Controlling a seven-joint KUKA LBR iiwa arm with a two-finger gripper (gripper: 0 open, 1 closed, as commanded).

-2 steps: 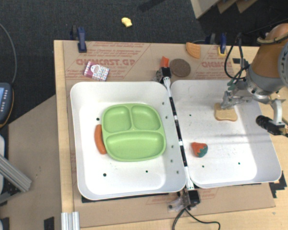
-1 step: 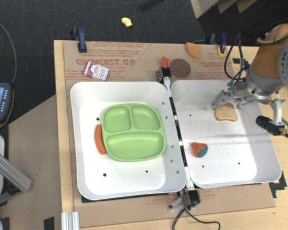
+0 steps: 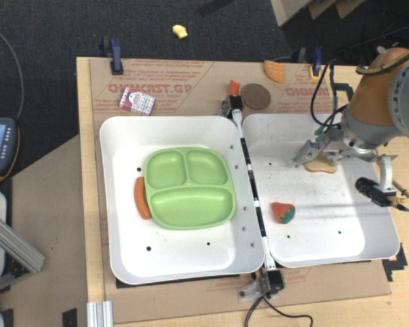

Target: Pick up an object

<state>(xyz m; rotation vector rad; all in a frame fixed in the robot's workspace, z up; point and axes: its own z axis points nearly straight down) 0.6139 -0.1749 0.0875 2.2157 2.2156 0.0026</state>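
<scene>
**Where everything sits around the divided plate**

The plate (image 3: 189, 188) lies in the left bin (image 3: 116, 203), with a carrot (image 3: 142, 197) touching its left edge. Right of the plate, in the right bin (image 3: 368, 244), sits a strawberry (image 3: 283, 212); further right and behind that, the gripper (image 3: 320, 152) is over a bread slice (image 3: 321, 165).

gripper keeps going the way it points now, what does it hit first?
Probably the tan flat piece right under the gripper in the right bin, then the bin floor. Depth is hard to judge from this slanted view.
</scene>
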